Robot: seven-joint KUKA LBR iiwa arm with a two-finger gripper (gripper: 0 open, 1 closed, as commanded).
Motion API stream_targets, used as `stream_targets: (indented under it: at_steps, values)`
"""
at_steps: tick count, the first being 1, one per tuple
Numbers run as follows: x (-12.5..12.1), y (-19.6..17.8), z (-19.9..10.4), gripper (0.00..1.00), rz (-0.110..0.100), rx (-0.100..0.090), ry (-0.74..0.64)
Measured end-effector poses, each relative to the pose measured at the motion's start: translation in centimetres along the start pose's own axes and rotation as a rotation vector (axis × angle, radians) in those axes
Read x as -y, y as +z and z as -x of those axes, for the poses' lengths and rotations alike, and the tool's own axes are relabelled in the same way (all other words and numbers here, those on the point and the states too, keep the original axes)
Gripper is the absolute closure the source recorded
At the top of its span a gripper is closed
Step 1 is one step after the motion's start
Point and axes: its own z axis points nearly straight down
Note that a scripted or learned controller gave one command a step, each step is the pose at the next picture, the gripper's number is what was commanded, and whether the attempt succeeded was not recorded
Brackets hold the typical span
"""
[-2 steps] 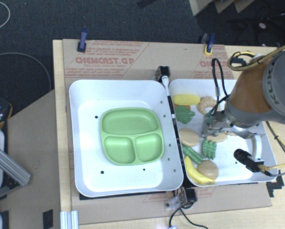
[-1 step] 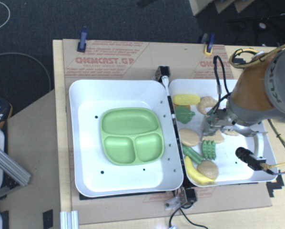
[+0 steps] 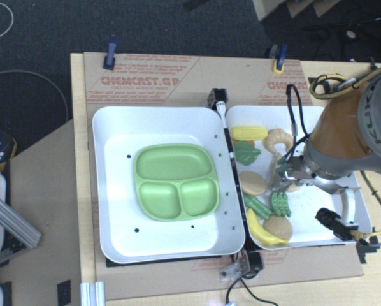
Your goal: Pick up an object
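Right now the likeliest target is the pile of toy food in the right bin (image 3: 305,234), where the gripper (image 3: 282,178) hangs low among the pieces. Just under it lies a ribbed green piece (image 3: 280,204), to its left a tan disc (image 3: 253,183), and above it a pale knobbly lump (image 3: 278,139) beside a yellow corn cob (image 3: 248,133) and a leafy green item (image 3: 244,152). Below, a banana (image 3: 262,232) curves around a brown round piece (image 3: 278,227), with a green pod (image 3: 257,204) between. Whether the fingers are apart or together I cannot tell, and nothing shows clearly between them.

The pieces look like smooth, hard plastic, rounded and crowded, so the risk is a glancing close: fingers could slide off a curved surface, or catch two neighbours at once and drop both on lifting. The disc lies flat and offers little edge.

Well to the left, the other bin (image 3: 114,139) bears a matte green divided plate (image 3: 176,181) with three shallow wells
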Motion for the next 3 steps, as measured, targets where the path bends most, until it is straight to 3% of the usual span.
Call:
stream_targets:
  at_steps: [2, 3]
  values:
    - [-0.2, -2.0, 0.0, 1.00, 0.006, 0.002, 0.000]
    - [4.0, -1.7, 2.6, 1.00, -0.002, 0.001, 0.002]
